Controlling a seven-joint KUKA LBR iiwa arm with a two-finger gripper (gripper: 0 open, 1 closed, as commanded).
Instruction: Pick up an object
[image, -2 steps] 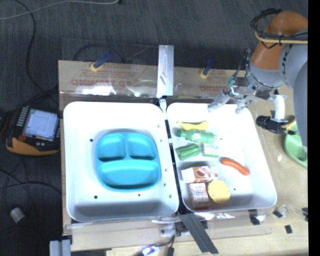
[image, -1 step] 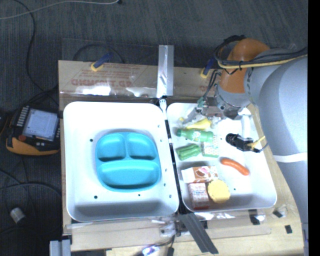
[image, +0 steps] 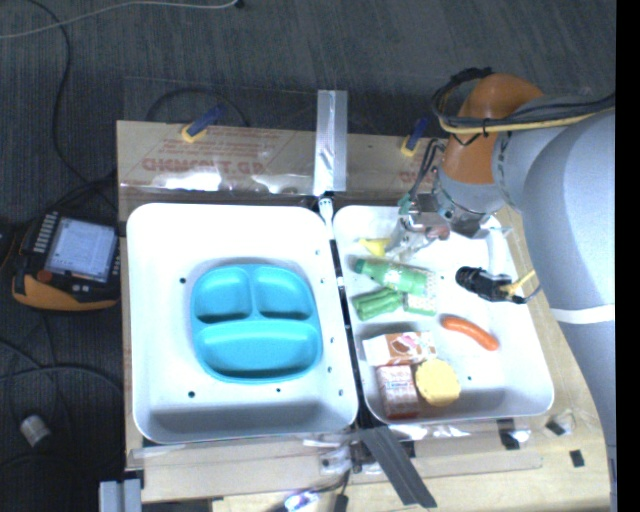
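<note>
The small yellow piece (image: 376, 246) lies in the upper left part of the right bin (image: 535, 385), close to the wall between the two bins, and it looks like the nearest candidate for the pick. The gripper (image: 412, 232) hangs just to its right, near the bin's top wall. From this angle I cannot tell whether the claw is apart or together, and nothing is seen held in it.

To do the step well, the gripper probably needs to shift left until it is centred over the piece. It should then descend straight, keeping clear of the green bottle (image: 393, 274) lying just below, which could be nudged or caught instead.

The yellow piece is short, slightly curved and glossy, possibly a toy banana. It looks light and slippery. Further down lie a green pod (image: 372, 302) and an orange sausage shape (image: 470, 332).
</note>
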